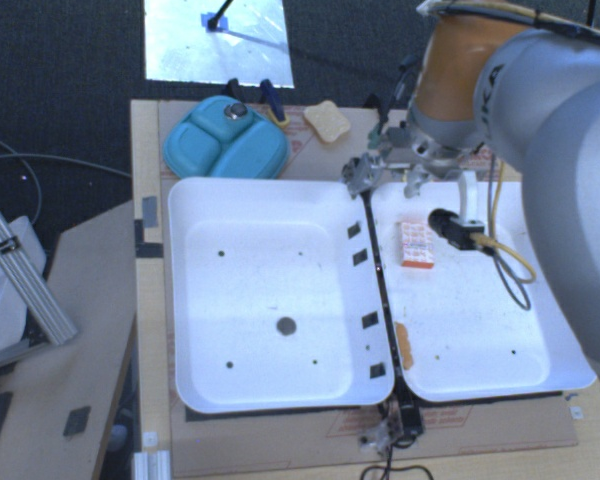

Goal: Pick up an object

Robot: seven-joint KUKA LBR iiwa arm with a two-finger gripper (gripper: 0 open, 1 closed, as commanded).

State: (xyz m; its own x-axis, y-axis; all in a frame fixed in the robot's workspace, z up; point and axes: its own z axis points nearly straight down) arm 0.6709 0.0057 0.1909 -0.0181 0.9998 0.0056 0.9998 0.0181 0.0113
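The right bin holds a small red and white packet in its far-left part and a thin orange piece close to the divider. A small dark round disc lies in the middle of the left bin. My gripper hangs over the far end of the divider between the bins, just beyond and left of the packet. Nothing shows in its grasp. The arm's orange band sits above it.
A blue compartment tray and a tan sponge-like piece lie on the bench behind the bins. A black connector with a yellow cable hangs from the wrist beside the packet. A shiny sheet lies on the floor beyond.
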